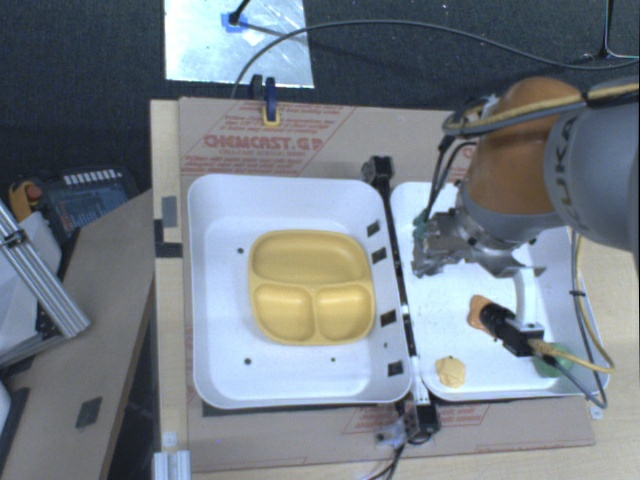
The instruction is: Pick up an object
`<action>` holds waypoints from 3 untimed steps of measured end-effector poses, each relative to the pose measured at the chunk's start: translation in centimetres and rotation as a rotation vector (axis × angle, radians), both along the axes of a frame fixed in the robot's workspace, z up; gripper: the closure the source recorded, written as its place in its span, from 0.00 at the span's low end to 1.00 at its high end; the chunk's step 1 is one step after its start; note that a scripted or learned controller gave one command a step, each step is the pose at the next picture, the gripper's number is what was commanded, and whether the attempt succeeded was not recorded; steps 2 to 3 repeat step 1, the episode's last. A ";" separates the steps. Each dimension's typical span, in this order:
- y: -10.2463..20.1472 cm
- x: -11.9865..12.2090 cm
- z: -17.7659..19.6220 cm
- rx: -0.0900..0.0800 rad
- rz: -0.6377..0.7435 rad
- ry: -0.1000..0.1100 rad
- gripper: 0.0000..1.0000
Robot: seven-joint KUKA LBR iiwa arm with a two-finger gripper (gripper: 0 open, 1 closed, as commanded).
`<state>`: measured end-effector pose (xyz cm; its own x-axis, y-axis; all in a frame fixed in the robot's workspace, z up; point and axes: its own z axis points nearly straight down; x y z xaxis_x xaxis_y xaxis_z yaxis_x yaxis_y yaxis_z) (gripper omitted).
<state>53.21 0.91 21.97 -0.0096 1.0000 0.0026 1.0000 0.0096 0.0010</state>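
My gripper (428,256) hangs low over the left part of the right bin (440,328), close to the divider between the two bins. A small orange object (477,310) lies in that bin, to the right of the gripper and nearer the front. A pale yellow lump (451,371) rests at the bin's front left corner. A bit of green (547,365) shows near the front right edge, partly hidden by a cable. The arm's grey body (560,168) covers the back of the right bin.
The left bin (215,268) holds a yellow plate (308,286) with three compartments, lying flat in its middle. Black clips (390,298) line the divider between the bins. A cardboard sheet (260,138) lies under both bins.
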 end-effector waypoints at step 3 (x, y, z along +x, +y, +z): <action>5.9 -0.1 0.9 0.000 0.001 0.000 1.00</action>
